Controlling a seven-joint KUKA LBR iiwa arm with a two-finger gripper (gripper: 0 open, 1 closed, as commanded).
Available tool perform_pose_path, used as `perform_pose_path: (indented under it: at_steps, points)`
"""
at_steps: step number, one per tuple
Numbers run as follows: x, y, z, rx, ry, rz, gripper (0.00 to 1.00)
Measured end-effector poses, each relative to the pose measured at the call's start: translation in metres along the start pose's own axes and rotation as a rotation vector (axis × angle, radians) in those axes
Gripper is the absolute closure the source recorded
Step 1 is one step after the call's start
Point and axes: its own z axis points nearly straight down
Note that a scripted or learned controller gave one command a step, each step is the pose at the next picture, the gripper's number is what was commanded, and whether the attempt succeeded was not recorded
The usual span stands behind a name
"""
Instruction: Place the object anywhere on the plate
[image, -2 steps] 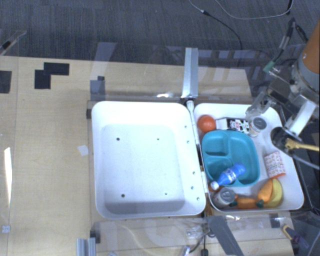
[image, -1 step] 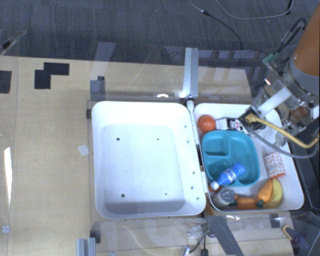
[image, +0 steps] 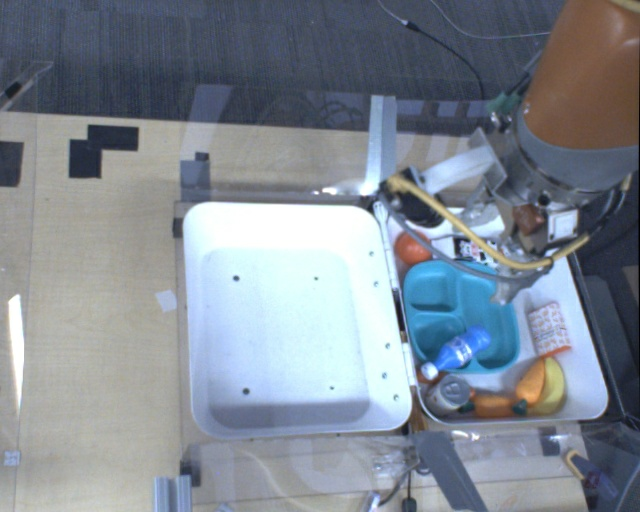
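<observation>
Two shallow white plastic bins sit side by side on the light wooden table (image: 90, 330). The left bin (image: 290, 315) lies at nine o'clock in the scene; the right bin (image: 585, 385) lies at three o'clock and carries the clutter. Inside the right bin rests a teal plastic plate with moulded compartments (image: 440, 300), its upper end near twelve o'clock of that bin. On the plate's lower part lies a small clear plastic bottle with a blue label (image: 462, 350), tilted, its cap toward seven o'clock and just over the plate's rim. Just below it, at six o'clock of the plate, sits a round metal can end (image: 450, 392), with an orange carrot-shaped toy (image: 492, 405) beside it and a yellow and orange banana-shaped toy (image: 543, 385) at five o'clock. A white and red snack packet (image: 548, 328) lies at three o'clock of the plate, and a red-orange ball (image: 410, 247) touches its eleven o'clock corner.

The grey arm's pincer (image: 508, 285) hangs over the plate's upper right edge, and whether it is clenched or released cannot be told from this slant.

Judging from this, the bottle looks like the task's thing and already rests largely on the plate. To finish well, the arm should rise straight up, without dragging cables across the light bottle, which would roll readily.
</observation>
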Motion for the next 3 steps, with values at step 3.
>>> perform_pose_path:
  at_steps: [3]
  points:
    - [0.008,-0.031,0.0,-0.002,-0.001,0.051,0.0]
